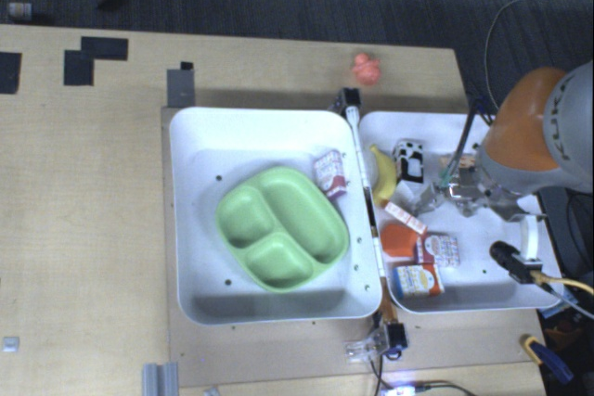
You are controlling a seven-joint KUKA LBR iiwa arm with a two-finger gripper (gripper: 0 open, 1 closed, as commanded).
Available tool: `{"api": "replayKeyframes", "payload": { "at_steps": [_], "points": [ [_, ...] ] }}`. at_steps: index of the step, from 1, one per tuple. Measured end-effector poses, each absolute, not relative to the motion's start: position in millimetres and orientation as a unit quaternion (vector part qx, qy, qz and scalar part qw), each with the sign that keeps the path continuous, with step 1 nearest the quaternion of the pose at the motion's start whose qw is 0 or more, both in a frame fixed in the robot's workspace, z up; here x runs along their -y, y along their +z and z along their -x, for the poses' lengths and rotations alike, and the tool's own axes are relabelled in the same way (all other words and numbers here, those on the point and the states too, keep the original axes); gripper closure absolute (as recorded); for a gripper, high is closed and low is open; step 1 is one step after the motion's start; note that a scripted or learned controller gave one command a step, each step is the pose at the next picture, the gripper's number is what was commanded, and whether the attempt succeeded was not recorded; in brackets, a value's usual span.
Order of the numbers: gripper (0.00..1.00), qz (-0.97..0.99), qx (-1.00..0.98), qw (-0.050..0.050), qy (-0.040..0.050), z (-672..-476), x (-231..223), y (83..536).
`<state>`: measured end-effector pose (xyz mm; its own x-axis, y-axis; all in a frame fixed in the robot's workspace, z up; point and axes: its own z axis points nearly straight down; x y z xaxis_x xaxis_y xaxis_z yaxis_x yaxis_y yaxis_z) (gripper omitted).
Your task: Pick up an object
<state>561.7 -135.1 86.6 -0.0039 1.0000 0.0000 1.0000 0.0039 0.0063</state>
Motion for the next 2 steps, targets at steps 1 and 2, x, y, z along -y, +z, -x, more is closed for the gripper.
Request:
{"api": "replayKeyframes", "payload": {
  "at_steps": [1,2],
  "points": [
    [1.00,-0.705,-0.709,0.005,0.0042,-563.9,135.2,98.8],
    [0.00,-0.705,-0.709,0.005,0.0040,-563.8,135.2,98.6]
  ]
}}
